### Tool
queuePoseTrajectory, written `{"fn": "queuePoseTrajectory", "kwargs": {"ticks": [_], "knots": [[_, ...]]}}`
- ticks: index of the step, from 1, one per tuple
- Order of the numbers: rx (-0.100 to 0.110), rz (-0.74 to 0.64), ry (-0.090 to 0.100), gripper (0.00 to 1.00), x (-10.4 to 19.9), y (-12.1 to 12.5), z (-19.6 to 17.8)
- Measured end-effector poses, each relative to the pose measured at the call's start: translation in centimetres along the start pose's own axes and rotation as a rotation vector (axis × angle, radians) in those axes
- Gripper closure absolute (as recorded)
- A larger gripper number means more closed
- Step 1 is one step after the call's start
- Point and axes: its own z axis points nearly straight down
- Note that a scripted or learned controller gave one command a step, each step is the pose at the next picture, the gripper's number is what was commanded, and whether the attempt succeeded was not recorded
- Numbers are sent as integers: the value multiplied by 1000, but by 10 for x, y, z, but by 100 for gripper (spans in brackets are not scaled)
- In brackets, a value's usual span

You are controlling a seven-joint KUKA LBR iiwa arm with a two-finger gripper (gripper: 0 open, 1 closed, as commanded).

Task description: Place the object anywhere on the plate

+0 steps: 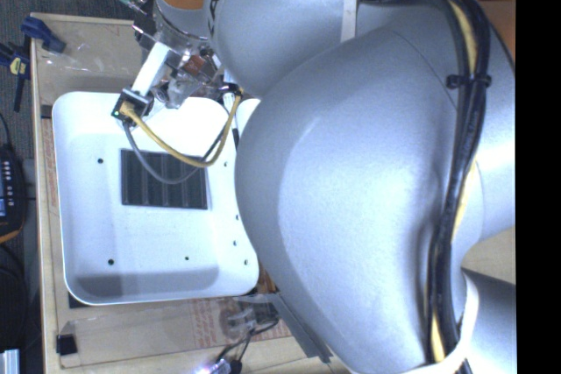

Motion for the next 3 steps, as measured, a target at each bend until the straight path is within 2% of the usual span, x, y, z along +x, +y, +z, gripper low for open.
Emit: {"fn": "queuePoseTrajectory", "kwargs": {"ticks": [1,2,3], "knots": [[-1,535,-1,100,6,-19,177],[-2,682,1,100,-92,-82,68],[-6,666,6,100,-149,-93,-68]]}}
